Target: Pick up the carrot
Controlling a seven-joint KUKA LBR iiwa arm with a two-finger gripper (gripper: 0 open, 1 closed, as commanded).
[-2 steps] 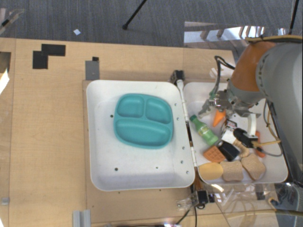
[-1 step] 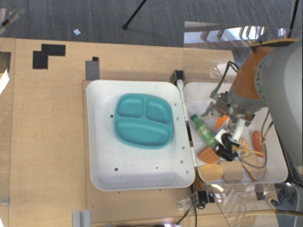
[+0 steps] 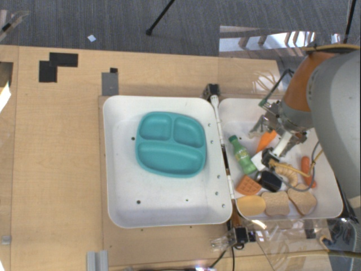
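The carrot [image 3: 267, 140] is a short orange piece in the right bin [image 3: 237, 113], lying at a slant near the bin's middle. My gripper [image 3: 273, 136] hangs right over it, reaching in from the right. Its fingers stand spread wide, one finger [image 3: 256, 127] to the carrot's upper left and the other to its lower right. The carrot sits in the gap between them, and neither finger visibly presses on it. The gripper is open.
A green bottle [image 3: 242, 154] lies left of the carrot. Nearer the front are an orange wedge [image 3: 247, 185], bread-like pieces [image 3: 254, 205] and a small reddish sausage [image 3: 306, 165]. The left bin [image 3: 121, 196] holds a teal divided plate [image 3: 170, 143].
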